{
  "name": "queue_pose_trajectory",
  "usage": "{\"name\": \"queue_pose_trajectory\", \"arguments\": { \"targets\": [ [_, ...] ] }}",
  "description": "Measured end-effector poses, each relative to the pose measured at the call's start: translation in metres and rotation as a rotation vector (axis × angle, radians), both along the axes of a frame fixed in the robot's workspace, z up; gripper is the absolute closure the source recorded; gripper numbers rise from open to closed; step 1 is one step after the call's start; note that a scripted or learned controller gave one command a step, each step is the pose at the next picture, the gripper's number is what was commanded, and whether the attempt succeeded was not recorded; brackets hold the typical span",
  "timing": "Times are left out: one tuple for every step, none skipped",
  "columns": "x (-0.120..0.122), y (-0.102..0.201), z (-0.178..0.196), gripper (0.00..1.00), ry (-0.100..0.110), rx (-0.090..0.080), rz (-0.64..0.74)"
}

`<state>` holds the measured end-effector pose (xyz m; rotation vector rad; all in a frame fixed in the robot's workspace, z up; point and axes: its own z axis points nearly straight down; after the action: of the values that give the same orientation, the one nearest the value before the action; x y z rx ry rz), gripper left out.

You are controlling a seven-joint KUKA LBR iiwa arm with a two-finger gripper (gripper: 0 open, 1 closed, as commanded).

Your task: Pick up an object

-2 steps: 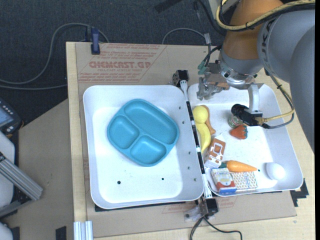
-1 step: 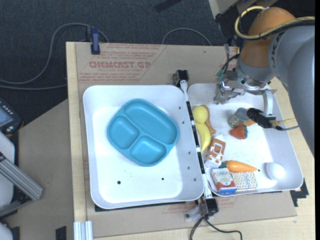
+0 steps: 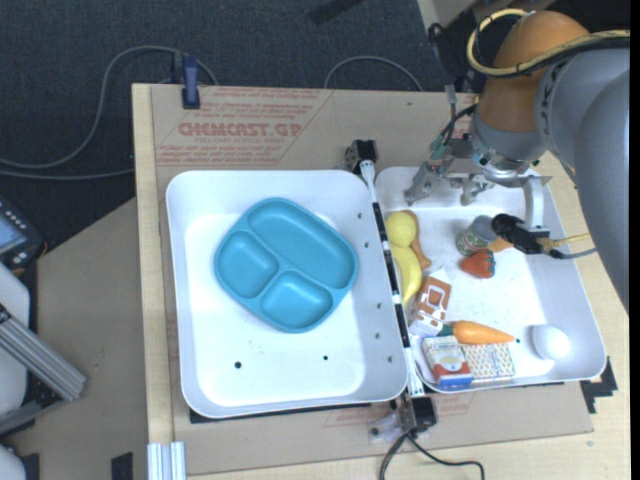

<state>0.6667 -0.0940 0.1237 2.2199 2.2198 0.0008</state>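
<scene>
The camera view looks down on a brown tabletop with two flat white bins side by side.

The left bin holds a blue plate with three parts. The plate lies in the middle of that bin, tilted a bit. A few small dark dots sit on the bin floor at about 6 o'clock from the plate.

The right bin holds many small things. A yellow pear sits by the bin's left wall. A yellow banana lies just at 6 o'clock from the pear, touching it. A small orange and white card lies at 4 o'clock from the banana. An orange carrot lies at 5 o'clock from the card. A flat box with pictures on it sits right under the carrot, near the bin's front edge. A white egg rests at 3 o'clock from the carrot. A red strawberry sits near the middle of the bin, and a grey-green round thing touches it at 12 o'clock.

The grey arm with its orange band comes in from 2 o'clock. The hand hangs over the back of the right bin, at 1 o'clock from the pear. I cannot tell if it is apart or together. Nothing can be seen held in it.

A blue plug sits at the tabletop's back left.
</scene>
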Motion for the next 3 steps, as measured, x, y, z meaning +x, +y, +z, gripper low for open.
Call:
{"name": "queue_pose_trajectory", "arguments": {
  "targets": [
    [-0.039,-0.063,-0.041,0.0,0.007,0.002,-0.005],
    [-0.075,-0.073,-0.039,0.0,0.007,0.002,-0.003],
    [-0.072,-0.071,-0.027,1.0,-0.002,0.001,-0.001]
  ]
}}
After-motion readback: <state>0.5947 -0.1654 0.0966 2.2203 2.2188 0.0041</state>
